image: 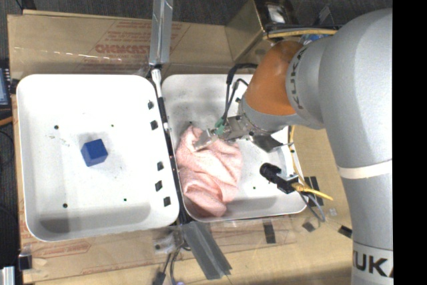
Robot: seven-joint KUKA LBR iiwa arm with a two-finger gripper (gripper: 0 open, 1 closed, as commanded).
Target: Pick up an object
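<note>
In the right bin (200, 87), jaws (215, 132) half-hidden above pink cloth (208, 173).

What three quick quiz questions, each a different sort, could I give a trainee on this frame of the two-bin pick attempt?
1. True or false: the blue cube lies in the same bin as the pink cloth.
2. Multiple choice: the gripper is nearest to A) the blue cube, B) the pink cloth's upper edge, C) the left bin's far corner.
3. Fill in: the pink cloth lies in the right bin against its ____ wall, the one beside the other bin.

Key: 1 false; 2 B; 3 left.
</note>
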